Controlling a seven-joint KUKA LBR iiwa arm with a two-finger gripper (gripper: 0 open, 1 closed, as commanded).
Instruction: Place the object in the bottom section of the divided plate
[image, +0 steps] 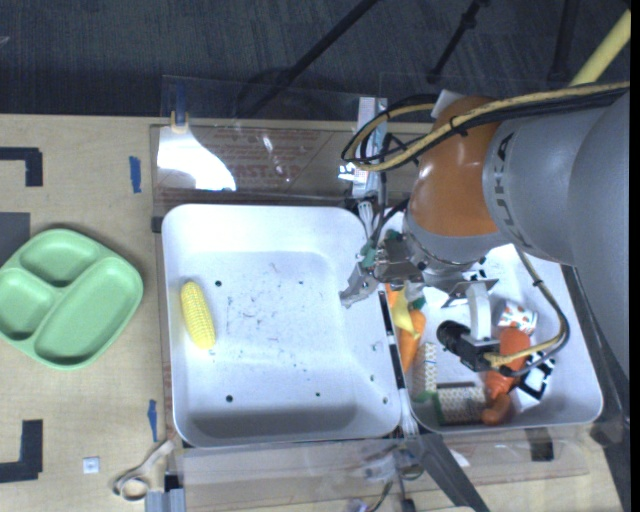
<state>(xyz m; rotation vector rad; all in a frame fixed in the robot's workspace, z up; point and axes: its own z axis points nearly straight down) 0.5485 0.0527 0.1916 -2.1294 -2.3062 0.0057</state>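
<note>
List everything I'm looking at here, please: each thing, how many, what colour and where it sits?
Divided plate: one, green, on the wooden bench left of the bins.
Corn cob: one, yellow, left side of the left bin.
Left bin: one, white, centre.
Right bin: one, white, under the arm.
Toy foods: several, mostly orange and yellow, heaped in the right bin; exact count unclear.
Arm: one, grey with an orange band, reaching in from the right.
Gripper: one, over the rim between the bins.
</note>
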